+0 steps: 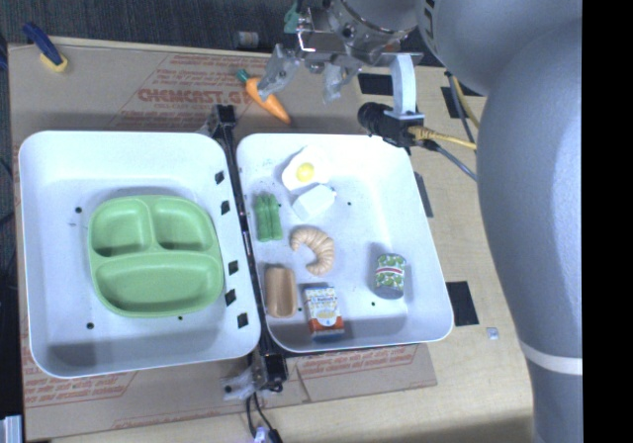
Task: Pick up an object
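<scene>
Camera view: the tool hangs past the far rim of the right bin, its fingers spread apart and gripping nothing.
A carrot lies on the bench just below-left of the tool, its near finger tip hard to separate from it. Further toward the viewer sit an egg, croissant, can and carton. The arm's bulk hides the bench's right side.
</scene>
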`<action>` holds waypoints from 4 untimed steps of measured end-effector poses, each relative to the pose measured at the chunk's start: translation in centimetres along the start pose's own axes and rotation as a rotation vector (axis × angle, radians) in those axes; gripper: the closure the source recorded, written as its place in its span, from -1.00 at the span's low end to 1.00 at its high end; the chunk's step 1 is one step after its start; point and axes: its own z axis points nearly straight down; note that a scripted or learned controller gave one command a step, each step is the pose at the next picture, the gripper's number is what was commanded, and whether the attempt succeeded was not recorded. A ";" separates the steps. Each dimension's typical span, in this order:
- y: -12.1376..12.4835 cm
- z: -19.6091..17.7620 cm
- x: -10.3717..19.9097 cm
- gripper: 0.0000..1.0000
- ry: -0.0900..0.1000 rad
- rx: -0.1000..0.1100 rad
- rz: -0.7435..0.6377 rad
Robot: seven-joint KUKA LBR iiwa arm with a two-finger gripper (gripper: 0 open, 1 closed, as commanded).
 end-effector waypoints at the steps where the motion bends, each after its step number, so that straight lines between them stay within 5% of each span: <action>1: -5.0 14.0 4.9 -1.00 -0.001 0.008 -0.002; 2: -12.4 15.4 4.8 -1.00 -0.002 0.005 0.001; 3: -9.3 15.4 0.3 -1.00 -0.001 0.003 0.003; 4: -12.1 5.3 5.9 -1.00 0.000 -0.001 -0.001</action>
